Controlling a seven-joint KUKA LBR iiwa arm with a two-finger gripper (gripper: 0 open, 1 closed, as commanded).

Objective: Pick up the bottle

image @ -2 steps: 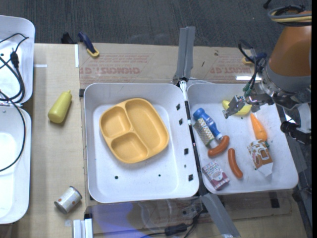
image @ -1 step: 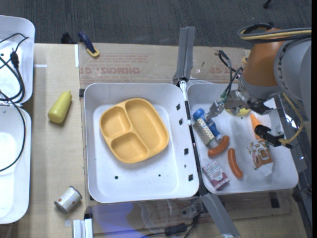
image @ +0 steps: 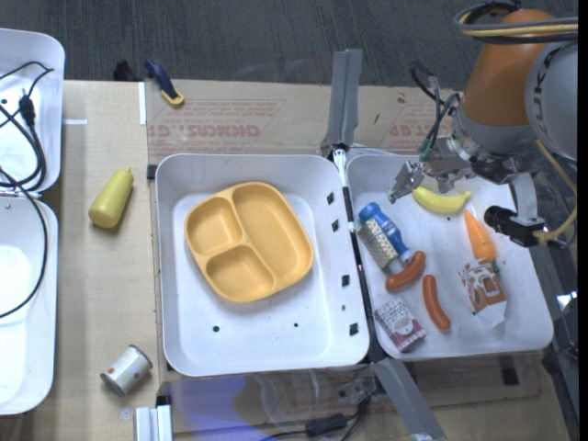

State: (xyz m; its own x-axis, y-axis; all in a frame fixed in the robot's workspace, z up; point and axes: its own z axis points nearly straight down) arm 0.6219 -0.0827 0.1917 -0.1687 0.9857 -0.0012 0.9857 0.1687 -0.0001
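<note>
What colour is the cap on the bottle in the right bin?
Blue, on the bottle, seen in the camera view.

A grey robot arm with an orange band above its wrist reaches in from the right side of the view. Its two-finger gripper (image: 411,180) hangs low, pointing down and left, with nothing visible between its fingers.

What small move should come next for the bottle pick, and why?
Probably shift the gripper toward the near-left and lower it over the bottle. The gripper sits at the right bin's far end beside the banana, while the bottle lies on its side closer to the divider, above a sausage.
</note>
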